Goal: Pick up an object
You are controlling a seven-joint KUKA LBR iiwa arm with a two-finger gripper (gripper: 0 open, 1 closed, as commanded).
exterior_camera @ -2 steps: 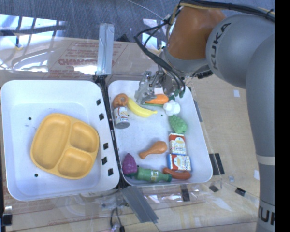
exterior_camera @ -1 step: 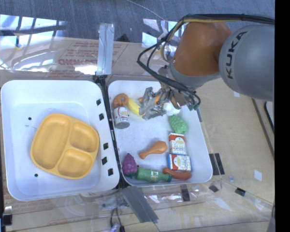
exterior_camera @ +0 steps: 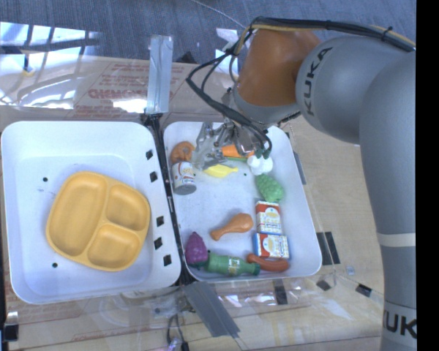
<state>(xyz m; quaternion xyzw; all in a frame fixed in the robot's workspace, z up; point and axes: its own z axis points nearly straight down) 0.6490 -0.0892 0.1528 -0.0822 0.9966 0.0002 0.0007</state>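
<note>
Camera view: the two-finger gripper (exterior_camera: 208,151) hangs low in the far part of the right white bin (exterior_camera: 301,196), among small plastic toy foods; whether it is open or closed cannot be told. Just beside it lie a pale yellow banana-shaped toy (exterior_camera: 219,171), a small tin can (exterior_camera: 184,178) and a brown bread-like piece (exterior_camera: 181,151). Nearer in this bin: green bumpy vegetable (exterior_camera: 270,188), tan drumstick (exterior_camera: 233,227), two printed cartons (exterior_camera: 270,231), purple piece (exterior_camera: 195,248), green bottle (exterior_camera: 231,265). Such toys are probably light, stiff and smooth; the banana is best pinched across its narrow middle. The left white bin (exterior_camera: 22,196) holds a yellow compartmented tray (exterior_camera: 96,219).
</note>
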